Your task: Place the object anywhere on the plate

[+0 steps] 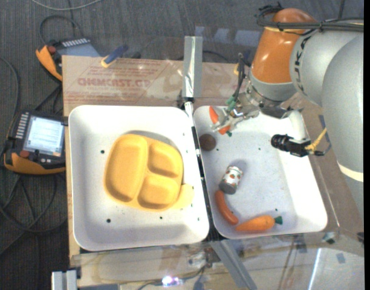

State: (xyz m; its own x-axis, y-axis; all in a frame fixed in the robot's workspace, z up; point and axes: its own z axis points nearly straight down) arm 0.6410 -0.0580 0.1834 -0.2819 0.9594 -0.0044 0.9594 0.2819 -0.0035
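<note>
Yellow plastic plate (pixel 146 171), three compartments, sits a bit skewed in the middle of the left bin (pixel 88 222). From my seat, all the loose items are in the right bin (pixel 294 186). The pincer (pixel 228 122) is down at that bin's far left corner, and I can't tell whether it's open or closed, or whether it has hold of anything. An orange-red piece (pixel 214 114) lies just beside it against the bin wall. A brown ball (pixel 206 141) is near the same wall, a little closer to me. Mid-bin there's a small can (pixel 231 179) on its side w/ a white and red label, print too small to read. A sausage (pixel 226 208) and a carrot (pixel 256 224) lie along the near edge, almost touching. Behind the bins, a cardboard sheet (pixel 121 83) carries red print starting "CHEMCAST"; rest not legible. Arm (pixel 330 59) shows part of the KUKA lettering. A handheld pendant (pixel 40 139) w/ a lit screen lies on the floor at left.
</note>
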